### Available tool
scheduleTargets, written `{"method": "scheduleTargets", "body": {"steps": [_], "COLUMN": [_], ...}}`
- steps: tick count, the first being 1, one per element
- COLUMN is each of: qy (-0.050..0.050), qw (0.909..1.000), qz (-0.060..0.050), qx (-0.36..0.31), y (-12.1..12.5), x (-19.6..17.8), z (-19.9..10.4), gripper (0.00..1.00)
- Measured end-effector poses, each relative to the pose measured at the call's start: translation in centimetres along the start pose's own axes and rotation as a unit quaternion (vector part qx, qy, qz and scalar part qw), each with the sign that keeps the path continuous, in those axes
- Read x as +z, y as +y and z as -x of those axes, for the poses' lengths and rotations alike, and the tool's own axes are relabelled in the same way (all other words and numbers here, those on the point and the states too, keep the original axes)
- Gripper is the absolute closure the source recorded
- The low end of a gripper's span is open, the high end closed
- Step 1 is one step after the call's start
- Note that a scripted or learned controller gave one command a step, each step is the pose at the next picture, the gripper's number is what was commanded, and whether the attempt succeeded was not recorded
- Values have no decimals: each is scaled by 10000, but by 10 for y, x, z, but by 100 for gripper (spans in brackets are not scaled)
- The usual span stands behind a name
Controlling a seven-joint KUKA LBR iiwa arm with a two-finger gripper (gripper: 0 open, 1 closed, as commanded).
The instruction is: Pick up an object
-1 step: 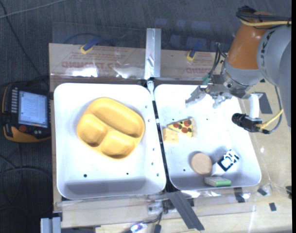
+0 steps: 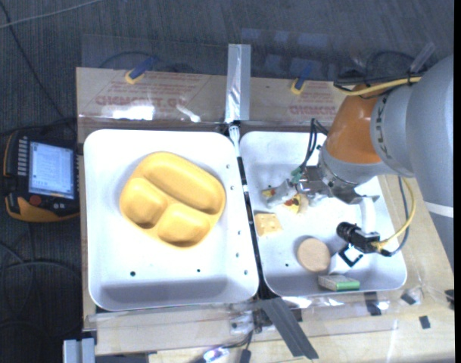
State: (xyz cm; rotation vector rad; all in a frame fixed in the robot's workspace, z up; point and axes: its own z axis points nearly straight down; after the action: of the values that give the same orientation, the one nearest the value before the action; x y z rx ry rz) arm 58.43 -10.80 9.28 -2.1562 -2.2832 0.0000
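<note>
Green block (image 2: 338, 283), long axis left-right, bin's (image 2: 275, 282) near edge.

Hidden and unclear parts, right bin

Gripper (image 2: 306, 181) mostly masked by the arm's orange band (image 2: 355, 138); finger state unreadable. Small red-and-yellow bits (image 2: 279, 195) beside it too small to identify. Arm (image 2: 419, 127) cut by right edge, covering the bin's (image 2: 272, 146) far corner.

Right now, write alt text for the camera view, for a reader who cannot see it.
Overhead view of two white bins: the grey and orange arm reaches into the right bin, its gripper low over small colourful bits near the bin's middle. That bin also holds a tan square, a round tan disc and a green block; the left bin holds a large yellow lumpy object.
</note>
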Motion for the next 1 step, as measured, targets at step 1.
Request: {"method": "scheduleTargets", "body": {"steps": [1], "qy": [7], "qw": [10000], "qz": [-7], "qx": [0], "y": [0], "x": [-9], "z": [0], "gripper": [100]}}
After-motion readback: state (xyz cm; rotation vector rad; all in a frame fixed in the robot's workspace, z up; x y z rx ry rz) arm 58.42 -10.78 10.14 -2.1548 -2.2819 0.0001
